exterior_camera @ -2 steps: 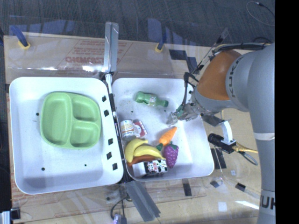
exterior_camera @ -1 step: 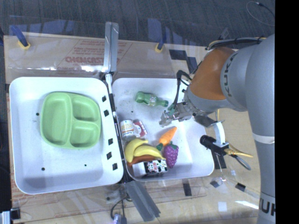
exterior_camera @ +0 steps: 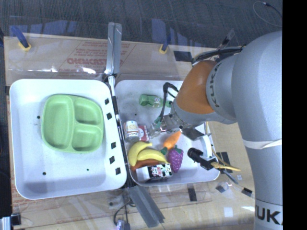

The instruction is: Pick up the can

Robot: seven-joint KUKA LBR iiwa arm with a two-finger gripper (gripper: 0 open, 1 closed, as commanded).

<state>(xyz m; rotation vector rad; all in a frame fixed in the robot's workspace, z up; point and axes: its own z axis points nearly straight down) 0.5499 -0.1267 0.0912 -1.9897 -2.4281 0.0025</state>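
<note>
Presently the pincer is hovering low inside the right bin, tucked beneath the orange wrist band; whether it is spread or pressed together cannot be told from this angle, and nothing is showing between its tips. The can is lying in the same bin, close against the divider wall, just beside the pincer and to its left in the view. Its long axis appears to be running roughly up and down the picture, though the label is too blurred to confirm whether it is standing or on its side. The coming move is therefore judged to be a short shift leftward toward the divider.

Crowding is a concern. A banana is sitting directly below the can, near or touching it; a carrot and purple grapes are lying below the pincer, and a small printed carton is resting at the bin's lower edge. A green object is lying well apart, higher up. The left bin is carrying a green divided plate.
</note>
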